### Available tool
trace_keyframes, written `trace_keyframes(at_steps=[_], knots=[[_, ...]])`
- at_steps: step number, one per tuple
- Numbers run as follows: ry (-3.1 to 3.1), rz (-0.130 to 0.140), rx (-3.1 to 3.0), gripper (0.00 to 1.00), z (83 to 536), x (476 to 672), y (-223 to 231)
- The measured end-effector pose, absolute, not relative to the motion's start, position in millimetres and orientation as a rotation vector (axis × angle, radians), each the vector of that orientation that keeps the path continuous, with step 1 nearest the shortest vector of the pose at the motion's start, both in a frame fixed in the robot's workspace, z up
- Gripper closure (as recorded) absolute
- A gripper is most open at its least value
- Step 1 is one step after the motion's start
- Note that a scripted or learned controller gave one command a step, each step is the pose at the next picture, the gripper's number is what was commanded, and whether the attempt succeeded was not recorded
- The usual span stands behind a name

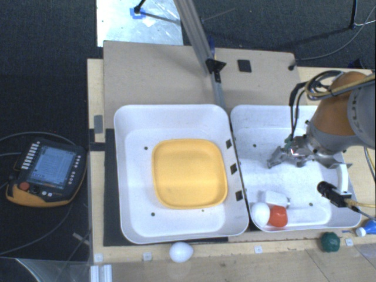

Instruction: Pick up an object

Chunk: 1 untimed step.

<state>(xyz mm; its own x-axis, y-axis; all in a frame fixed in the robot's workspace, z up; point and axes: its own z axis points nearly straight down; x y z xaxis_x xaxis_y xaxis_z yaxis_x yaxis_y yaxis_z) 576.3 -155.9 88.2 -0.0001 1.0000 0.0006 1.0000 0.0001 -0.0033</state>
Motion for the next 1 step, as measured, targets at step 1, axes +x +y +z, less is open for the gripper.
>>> trace_keyframes(at_steps=[1], knots=[[-2.222, -0.002, -2.223, 1.0, 101.1, 577.9, -156.3]])
